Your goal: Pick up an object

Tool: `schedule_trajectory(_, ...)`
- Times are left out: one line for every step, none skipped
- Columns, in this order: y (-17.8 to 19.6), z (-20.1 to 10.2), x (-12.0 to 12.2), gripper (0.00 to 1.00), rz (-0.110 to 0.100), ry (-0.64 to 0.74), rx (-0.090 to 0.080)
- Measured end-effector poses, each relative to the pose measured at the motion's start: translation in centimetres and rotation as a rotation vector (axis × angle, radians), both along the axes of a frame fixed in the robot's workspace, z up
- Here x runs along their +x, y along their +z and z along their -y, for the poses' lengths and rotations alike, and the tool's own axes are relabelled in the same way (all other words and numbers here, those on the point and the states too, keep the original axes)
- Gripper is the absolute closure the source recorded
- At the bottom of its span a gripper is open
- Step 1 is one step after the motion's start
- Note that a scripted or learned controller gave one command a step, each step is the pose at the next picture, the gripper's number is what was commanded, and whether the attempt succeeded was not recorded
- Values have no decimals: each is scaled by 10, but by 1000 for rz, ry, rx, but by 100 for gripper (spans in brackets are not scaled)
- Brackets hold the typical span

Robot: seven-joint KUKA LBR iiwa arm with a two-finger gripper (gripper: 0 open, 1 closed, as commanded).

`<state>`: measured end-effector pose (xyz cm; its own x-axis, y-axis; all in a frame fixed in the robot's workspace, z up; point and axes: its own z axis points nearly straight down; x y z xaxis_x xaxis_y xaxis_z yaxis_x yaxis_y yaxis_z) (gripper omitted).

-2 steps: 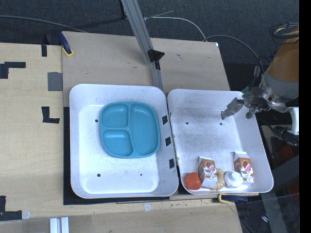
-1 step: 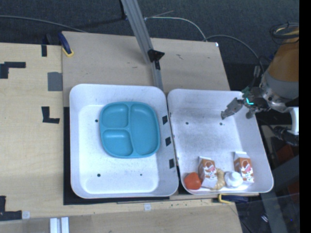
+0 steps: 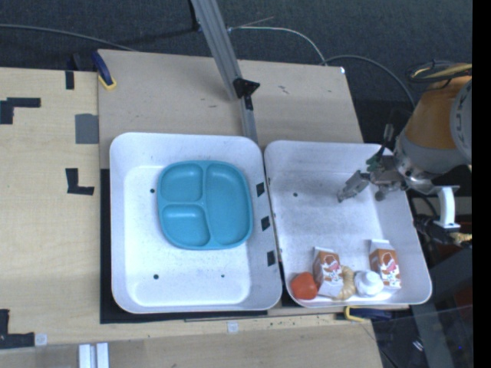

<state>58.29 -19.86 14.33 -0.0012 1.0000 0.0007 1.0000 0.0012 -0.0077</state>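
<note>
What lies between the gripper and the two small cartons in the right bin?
In the camera view, bare white floor of the right bin separates the gripper from the left carton and the right carton.

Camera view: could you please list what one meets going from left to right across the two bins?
Blue plate → orange ball → left carton → white cap → right carton; higher up, the gripper.

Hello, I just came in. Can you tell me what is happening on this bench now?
A grey robot arm with an orange band reaches from the right over the right white bin. Its two-finger gripper is above the bin's upper part, with nothing between the fingers. An orange ball, two small cartons and other small items lie at the near edge. The left white bin holds a blue divided plate.
</note>
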Motion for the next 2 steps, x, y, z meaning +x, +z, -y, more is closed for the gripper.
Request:
schedule_trajectory(-54, -1, -2, 0, 1, 0, 0)
schedule_trajectory(-41, -1, 0, 100, 5, 2, 0)
